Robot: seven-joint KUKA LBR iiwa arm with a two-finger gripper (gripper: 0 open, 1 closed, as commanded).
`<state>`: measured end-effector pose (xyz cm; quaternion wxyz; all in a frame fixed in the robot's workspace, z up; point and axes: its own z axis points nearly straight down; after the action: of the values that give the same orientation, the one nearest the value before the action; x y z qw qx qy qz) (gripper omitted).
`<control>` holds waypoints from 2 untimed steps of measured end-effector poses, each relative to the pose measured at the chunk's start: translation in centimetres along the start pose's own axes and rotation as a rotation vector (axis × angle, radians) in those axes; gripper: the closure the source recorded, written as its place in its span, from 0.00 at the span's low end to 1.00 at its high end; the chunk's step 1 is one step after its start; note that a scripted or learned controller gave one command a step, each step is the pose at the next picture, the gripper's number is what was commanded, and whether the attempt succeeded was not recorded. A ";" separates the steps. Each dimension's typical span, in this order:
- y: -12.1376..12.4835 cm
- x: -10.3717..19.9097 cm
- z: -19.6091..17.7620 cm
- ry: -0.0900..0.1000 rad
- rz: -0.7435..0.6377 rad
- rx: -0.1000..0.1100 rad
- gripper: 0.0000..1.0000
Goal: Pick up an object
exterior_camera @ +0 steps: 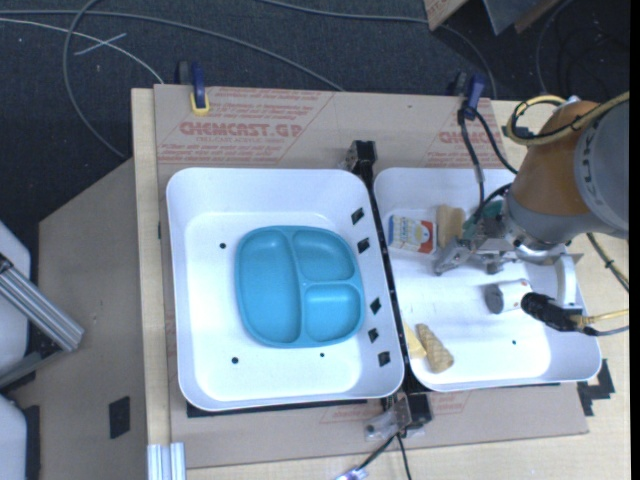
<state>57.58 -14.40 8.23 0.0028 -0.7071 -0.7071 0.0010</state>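
Presently the end effector [455, 258] hovers in the right bin [480, 368], its grip state unclear.

I count four loose things in the right bin [560, 368]. A small white carton [411, 232] with a red and blue label lies flat near the bin's left wall. Just beside it, on its right, a tan block [449, 220] stands near the far wall. A short grey cylinder [494, 299] sits mid-bin, well apart from both. A tan ridged piece [433, 347], with something yellow at its left end, lies slanted in the near left corner.
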 end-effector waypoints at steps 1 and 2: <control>0.1 0.0 -1.4 -0.001 0.000 -0.005 1.00; -0.1 -0.6 -7.6 -0.004 0.001 -0.012 1.00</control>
<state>57.54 -15.00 15.86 -0.0027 -0.7073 -0.7069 -0.0017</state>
